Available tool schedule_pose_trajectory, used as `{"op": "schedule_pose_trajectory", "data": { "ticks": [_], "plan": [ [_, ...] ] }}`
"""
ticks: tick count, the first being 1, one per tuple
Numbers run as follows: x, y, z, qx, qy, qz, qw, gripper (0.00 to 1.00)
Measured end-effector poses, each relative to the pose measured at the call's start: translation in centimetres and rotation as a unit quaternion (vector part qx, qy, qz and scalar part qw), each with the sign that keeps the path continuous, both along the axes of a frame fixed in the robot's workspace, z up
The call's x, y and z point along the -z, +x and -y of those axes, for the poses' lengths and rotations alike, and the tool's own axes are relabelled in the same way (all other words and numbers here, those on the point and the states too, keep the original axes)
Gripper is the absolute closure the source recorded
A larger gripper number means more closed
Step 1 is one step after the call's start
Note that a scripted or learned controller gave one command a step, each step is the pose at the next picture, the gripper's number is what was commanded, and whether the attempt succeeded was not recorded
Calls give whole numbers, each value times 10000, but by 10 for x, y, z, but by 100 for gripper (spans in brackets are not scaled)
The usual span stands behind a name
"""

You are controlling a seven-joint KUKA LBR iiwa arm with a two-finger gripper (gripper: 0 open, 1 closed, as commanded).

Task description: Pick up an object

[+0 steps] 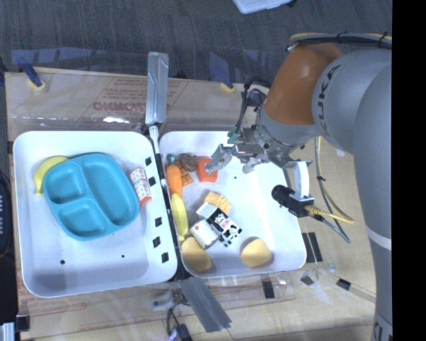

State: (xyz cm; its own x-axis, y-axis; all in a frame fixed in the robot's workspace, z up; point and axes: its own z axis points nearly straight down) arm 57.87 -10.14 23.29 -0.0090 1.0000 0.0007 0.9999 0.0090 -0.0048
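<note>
Left bin [26, 200]: blue divided plate [90, 193] fills its middle, a yellow piece peeking out at its far-left edge.
Right bin [293, 233]: toy food crowds its left wall.
Orange block [208, 170]: near the far-left corner; looks light, stiff, slick; take its flat sides.
Gripper [233, 158]: fingers spread, hovering just beside the block, pinching nothing.

Bench [80, 93] under two bins [26, 220]

Dark ribbed flooring [100, 23] ran along twelve o'clock. The bench [80, 90] was pale wood under printed clear sheeting, held with blue tape [30, 74] at ten o'clock. A white sheet [263, 4] lay at one o'clock. Lighting was even.
</note>
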Motion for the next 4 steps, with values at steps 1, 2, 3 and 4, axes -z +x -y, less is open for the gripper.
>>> {"op": "schedule_pose_trajectory", "data": {
  "ticks": [1, 2, 3, 4],
  "plan": [
    [131, 43, 4, 769, -10, 17, 9970, 0],
    [139, 70, 16, 504, 0, 30, 9987, 0],
    [129, 70, 14, 478, 3, 18, 9989, 100],
    [36, 80, -63, -120, 5, 57, 9999, 100]
  ]
}}
